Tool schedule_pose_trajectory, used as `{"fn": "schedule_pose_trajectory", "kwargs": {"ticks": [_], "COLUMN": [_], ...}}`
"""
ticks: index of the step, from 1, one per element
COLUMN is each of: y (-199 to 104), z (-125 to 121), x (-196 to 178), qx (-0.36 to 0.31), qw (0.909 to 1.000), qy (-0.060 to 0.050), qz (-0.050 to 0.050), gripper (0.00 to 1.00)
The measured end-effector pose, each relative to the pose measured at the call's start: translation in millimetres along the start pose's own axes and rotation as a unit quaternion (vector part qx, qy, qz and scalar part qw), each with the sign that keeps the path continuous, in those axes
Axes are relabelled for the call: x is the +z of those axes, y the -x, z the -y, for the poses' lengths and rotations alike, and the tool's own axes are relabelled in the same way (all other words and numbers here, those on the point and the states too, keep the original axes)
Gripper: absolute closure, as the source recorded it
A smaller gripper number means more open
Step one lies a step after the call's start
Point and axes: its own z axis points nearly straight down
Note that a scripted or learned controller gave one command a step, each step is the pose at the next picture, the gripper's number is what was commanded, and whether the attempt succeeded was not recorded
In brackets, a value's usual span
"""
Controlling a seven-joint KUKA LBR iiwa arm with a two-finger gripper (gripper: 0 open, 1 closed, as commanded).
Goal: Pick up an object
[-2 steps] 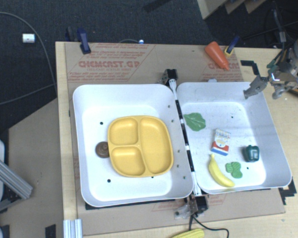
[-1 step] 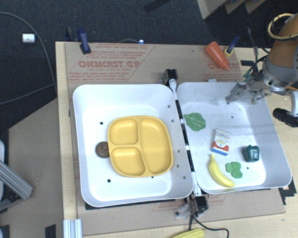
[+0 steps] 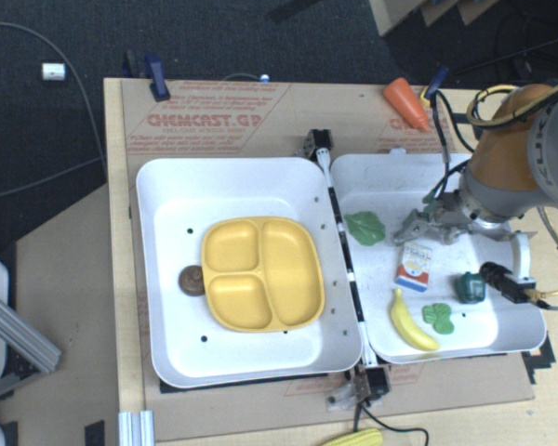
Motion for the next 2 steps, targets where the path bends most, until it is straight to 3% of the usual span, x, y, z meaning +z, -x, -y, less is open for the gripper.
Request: {"fn": "schedule_pose_trajectory", "kwargs": {"ticks": [1,2], "y": [-39.7,-33.2], "z": [24.8,64.4], "x": [-0.2,0.0], "qx": [0.000,0.001], "qw": [1.0000,1.0000], "qy": [0.000,0.000], "qz": [0.000,0.000], "gripper": [0.00,0.00]}}
